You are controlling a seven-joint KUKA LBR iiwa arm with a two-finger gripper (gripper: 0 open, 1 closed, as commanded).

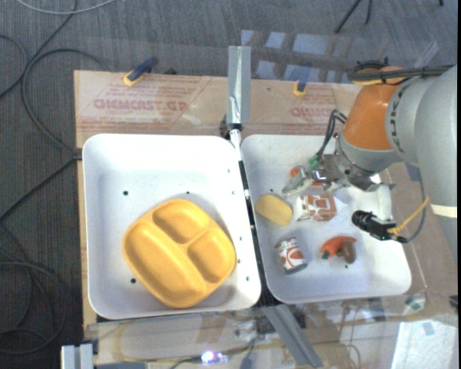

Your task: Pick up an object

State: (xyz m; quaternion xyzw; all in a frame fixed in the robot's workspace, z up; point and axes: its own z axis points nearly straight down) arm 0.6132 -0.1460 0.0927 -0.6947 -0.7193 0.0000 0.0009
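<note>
My gripper [316,177] hangs low over the back of the right bin [369,283], reaching in from the right. A red-and-white patterned packet [317,207] lies just in front of it. A small orange and green piece [295,172] sits at the gripper's left side. Left of the packet lies a pale yellow oval object [273,209]. Nearer the front stand a small red-and-white can [291,254] and an orange-red object with a green end [339,247].
The left bin [107,167] holds a yellow divided plate [180,252]. A raised rim [246,206] separates the two bins. A black fitting with a yellow cable [373,224] hangs from the arm over the right bin's right part.
</note>
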